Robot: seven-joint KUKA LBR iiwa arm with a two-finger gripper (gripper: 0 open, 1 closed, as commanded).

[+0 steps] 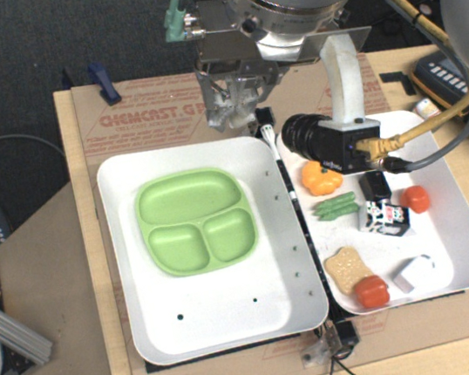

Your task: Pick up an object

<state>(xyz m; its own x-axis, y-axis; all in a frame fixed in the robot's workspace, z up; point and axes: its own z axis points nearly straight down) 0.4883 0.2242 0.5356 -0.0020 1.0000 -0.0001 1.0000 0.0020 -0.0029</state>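
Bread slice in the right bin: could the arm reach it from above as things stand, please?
Probably yes: the bread slice lies flat and uncovered; only the red toy beside its near corner crowds one side.

The left bin (132, 278) and the right bin (454, 227) are white. The divided plate (194, 222) is pale lime green all over. The toy pumpkin (320, 178) is orange, the bean pods (335, 207) green, the small ball (415, 198) red, the bread slice (345, 267) tan with darker speckles, the toy tomato (372, 292) red, the small block (414, 270) white (greyer on one face). The little box (386, 216) is blotched black and white like cowhide. The cardboard sheet (151, 107) is brown with red lettering
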